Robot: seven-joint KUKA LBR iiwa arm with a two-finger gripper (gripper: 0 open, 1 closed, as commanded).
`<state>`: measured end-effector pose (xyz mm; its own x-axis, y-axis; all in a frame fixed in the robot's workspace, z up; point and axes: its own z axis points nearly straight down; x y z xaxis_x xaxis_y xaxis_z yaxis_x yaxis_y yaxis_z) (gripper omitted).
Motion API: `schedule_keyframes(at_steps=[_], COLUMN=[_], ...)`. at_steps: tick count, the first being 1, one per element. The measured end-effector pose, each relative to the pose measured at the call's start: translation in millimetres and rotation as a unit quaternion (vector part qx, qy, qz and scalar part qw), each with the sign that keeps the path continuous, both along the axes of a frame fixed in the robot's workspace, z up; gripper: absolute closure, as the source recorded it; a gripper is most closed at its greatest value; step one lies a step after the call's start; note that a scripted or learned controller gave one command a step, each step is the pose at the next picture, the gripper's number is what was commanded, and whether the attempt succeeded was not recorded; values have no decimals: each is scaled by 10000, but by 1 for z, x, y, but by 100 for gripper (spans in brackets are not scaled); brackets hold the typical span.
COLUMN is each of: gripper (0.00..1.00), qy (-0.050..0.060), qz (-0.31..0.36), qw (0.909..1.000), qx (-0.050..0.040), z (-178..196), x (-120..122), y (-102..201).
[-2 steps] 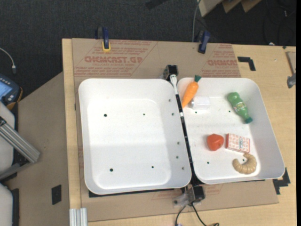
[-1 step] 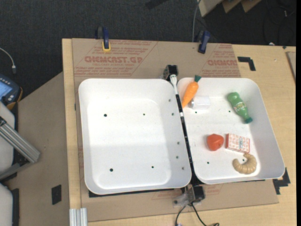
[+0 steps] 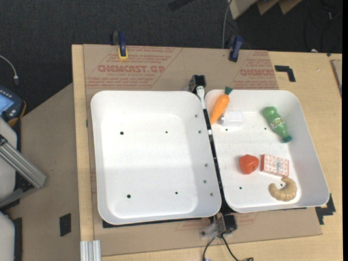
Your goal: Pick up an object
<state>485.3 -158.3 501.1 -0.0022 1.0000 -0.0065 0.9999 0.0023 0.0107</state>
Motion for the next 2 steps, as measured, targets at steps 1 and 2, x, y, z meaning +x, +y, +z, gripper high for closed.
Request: schedule_keyframes(at_steps=[1,2], gripper=[0,100], qy=[0,-27], qz=[0,3], qw=[10000,10000], qx=[0,-13], z=[0,11], x=[0,1], y=[0,0])
